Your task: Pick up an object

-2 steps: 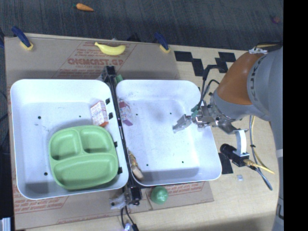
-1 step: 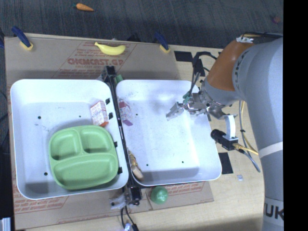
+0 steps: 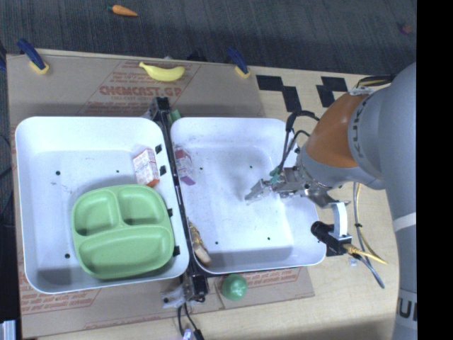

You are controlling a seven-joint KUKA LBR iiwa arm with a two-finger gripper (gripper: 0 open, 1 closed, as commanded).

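The bench [image 3: 333, 296] carries a sheet of brown cardboard [image 3: 120, 94], and on that sit two white bins side by side. The landmark here is the right bin [image 3: 226, 137], the one the arm works over.

The grey arm [image 3: 386, 129], with its orange band [image 3: 336, 137], comes in from the right of the right bin and bends down over that bin's right half. The left bin [image 3: 42, 140] touches the right bin along its left wall. Inside the left bin, well left of the right bin, lies a green divided plate [image 3: 124, 229] with three compartments.

The gripper [image 3: 256, 191] hangs low over the floor of the right bin, a little right of its middle, with its fingers pointing left. Whether they are spread or closed cannot be told, and nothing is seen between them.

A yellow banana [image 3: 163, 70] lies on the cardboard behind the right bin's back left corner. A small red and white carton [image 3: 146, 166] rests in the left bin, just left of the shared wall. A small purplish packet [image 3: 183, 165] lies inside the right bin against its left wall, well apart from the gripper. A tan object [image 3: 198, 248] sits in the right bin's front left corner. A green ball [image 3: 233, 287] rests on the cardboard just in front of the right bin. An orange carrot [image 3: 124, 10] lies on the dark floor far behind it.
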